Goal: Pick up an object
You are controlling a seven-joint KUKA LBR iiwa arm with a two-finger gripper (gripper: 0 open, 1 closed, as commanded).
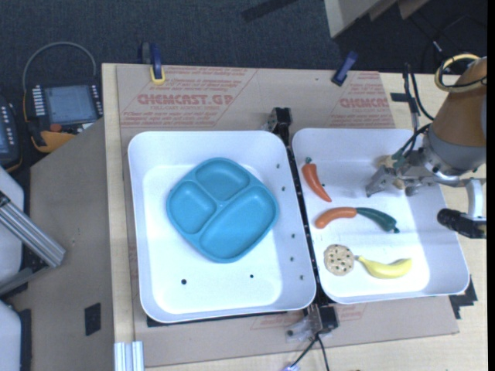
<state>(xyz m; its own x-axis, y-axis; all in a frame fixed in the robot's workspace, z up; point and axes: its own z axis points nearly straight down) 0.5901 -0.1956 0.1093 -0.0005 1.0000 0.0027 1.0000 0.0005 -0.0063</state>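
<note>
In the right bin (441, 280), five food items; left bin (147, 207), one blue plate (222, 209).

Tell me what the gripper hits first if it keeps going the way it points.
Probably the bare floor of the right bin; the gripper points left and down, towards the carrot. Depth is unclear.

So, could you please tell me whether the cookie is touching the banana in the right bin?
Cannot tell. In the camera view the cookie and the banana lie side by side, the banana's tip meeting the cookie's edge, with no plain gap or contact visible.
</note>
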